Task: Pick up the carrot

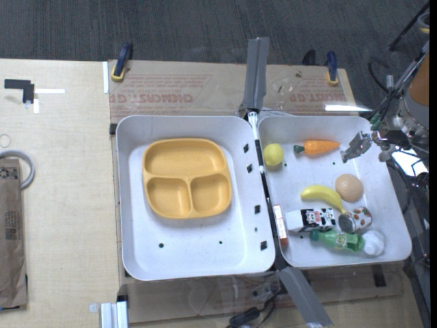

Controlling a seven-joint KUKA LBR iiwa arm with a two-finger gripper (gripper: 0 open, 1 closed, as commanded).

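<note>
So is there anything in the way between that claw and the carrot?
No. In the camera view, bare white bin floor lies between the gripper and the carrot.

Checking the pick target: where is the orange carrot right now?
The orange carrot lies at the far end of the right white bin, between the yellow lemon and the gripper.

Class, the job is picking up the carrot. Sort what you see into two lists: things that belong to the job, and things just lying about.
Belongs to the job:
carrot
gripper

Lying about:
lemon
banana
egg
green bottle
yellow divided plate
</note>
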